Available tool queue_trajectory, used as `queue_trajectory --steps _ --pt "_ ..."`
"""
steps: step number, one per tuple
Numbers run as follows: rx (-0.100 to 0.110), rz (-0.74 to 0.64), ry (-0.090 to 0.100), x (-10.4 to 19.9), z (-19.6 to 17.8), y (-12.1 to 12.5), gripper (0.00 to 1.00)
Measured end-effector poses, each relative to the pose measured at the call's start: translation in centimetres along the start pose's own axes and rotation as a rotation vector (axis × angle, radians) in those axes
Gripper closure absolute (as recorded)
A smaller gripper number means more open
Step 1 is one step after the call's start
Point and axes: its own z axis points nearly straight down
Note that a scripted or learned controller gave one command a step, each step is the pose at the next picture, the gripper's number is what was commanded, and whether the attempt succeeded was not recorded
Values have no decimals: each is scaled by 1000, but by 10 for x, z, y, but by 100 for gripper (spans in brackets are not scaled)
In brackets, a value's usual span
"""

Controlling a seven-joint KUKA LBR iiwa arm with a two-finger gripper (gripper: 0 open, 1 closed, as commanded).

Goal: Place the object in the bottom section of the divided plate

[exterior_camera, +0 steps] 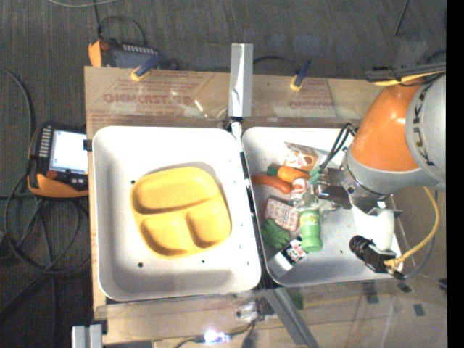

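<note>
Two white bins sit side by side on a cardboard-covered bench [174,93]. Left bin [109,194] carries a yellow divided plate [181,210]: one long section along the top, two smaller sections below it. All three sections bare.

Right bin [341,263] holds a loose clutter of small items toward its left half: an orange carrot-like piece [292,172], a red piece [270,183] just under it, a crinkled packet [301,154] above, a pinkish packet [281,212], a green bottle [310,230] standing roughly upright, a dark green piece [274,234] at the bin's left wall, a small black-and-white item [291,252] near the bottom. Which of these is the task's object, cannot tell; all of them lie in the right bin, none on the plate.

Arm [399,140] reaches in from the right, orange band bulking over the bin's upper right corner. Gripper [319,187] hangs over the clutter, just above the green bottle and beside the carrot piece. Whether anything is gripped, cannot tell — the wrist and items blur together there.

Room: grey carpet, cables trailing across it. A handheld pendant with a lit screen [61,162] lies left of the bench. Two clamps [145,65] pin the cardboard's far edge. A metal upright post [241,78] stands between the bins at the back
</note>
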Motion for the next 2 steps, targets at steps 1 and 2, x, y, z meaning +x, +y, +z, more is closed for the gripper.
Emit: queue_trajectory --steps 1,2 --pt "1 -129 -3 73 27 59 100" --pt "2 38 -3 173 28 42 100"
